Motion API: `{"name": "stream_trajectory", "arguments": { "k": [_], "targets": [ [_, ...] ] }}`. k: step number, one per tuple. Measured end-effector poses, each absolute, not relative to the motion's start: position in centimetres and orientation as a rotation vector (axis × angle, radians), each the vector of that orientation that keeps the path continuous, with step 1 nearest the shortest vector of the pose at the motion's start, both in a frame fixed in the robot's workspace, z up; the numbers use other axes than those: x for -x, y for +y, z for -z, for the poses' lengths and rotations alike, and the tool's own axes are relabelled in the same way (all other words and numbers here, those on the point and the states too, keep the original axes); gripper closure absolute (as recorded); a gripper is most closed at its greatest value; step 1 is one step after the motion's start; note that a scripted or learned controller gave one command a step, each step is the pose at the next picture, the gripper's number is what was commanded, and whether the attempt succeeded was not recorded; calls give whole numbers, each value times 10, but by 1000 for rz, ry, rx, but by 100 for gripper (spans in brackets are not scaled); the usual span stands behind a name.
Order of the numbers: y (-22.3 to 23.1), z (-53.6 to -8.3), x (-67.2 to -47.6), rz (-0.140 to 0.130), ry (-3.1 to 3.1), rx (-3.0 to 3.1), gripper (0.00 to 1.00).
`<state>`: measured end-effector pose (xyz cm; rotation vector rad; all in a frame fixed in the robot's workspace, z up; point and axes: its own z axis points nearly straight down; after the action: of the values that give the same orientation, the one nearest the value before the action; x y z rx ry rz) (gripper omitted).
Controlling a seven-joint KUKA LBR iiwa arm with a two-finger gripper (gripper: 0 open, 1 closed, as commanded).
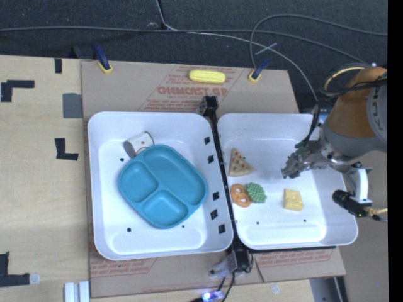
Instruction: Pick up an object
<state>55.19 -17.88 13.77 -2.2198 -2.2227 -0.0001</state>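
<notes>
Hovering at the cheese block's (pixel 293 200) twelve o'clock, the tool (pixel 293 167) (jaw state unclear) could descend beside it and miss.

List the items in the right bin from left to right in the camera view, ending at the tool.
Pretzel → green toy → yellow cheese block → tool, hovering above the bin floor near its right side.

- We see a wooden bench (pixel 38 187) bearing a cardboard sheet (pixel 170 90).
- On the sheet sit the left bin (pixel 101 231) and right bin (pixel 302 234), touching.
- A yellow corn cob (pixel 206 76) lies behind them.
</notes>
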Motion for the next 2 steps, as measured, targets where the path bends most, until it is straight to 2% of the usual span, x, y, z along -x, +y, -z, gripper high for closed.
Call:
{"name": "stream_trajectory", "arguments": {
  "k": [1, 2],
  "targets": [
    [-177, -194, -562, 2, -2226, 2221, 100],
    [-169, -250, -558, 3, -2226, 2221, 100]
  ]
}}
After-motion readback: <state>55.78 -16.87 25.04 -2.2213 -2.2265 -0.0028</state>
